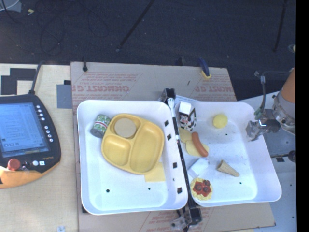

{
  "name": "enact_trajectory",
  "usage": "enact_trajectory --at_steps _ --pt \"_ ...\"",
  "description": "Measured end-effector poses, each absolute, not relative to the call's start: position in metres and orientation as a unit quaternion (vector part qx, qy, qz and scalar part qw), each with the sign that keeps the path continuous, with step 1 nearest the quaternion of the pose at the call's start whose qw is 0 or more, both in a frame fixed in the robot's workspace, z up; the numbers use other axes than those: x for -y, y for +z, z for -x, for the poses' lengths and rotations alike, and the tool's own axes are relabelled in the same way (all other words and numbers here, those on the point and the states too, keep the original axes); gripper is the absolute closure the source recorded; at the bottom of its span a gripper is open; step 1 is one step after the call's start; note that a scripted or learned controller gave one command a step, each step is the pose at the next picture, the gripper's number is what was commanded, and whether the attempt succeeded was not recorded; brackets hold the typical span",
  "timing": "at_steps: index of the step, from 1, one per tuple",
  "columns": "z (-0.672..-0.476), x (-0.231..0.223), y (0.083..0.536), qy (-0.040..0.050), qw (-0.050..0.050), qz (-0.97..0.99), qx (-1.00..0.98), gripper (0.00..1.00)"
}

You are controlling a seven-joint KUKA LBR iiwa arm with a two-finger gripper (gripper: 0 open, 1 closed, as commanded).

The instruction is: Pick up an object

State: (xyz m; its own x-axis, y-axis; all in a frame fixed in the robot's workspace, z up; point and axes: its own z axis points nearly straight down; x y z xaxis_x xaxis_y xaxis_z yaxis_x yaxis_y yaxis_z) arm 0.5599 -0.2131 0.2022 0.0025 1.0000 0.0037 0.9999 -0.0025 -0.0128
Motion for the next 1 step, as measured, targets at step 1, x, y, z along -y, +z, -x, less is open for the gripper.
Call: enact_trajectory --at_steps 1 --pt "-0.4978 0.2125 0.241 0.0007 0.002 0.707 0.707 1.0"
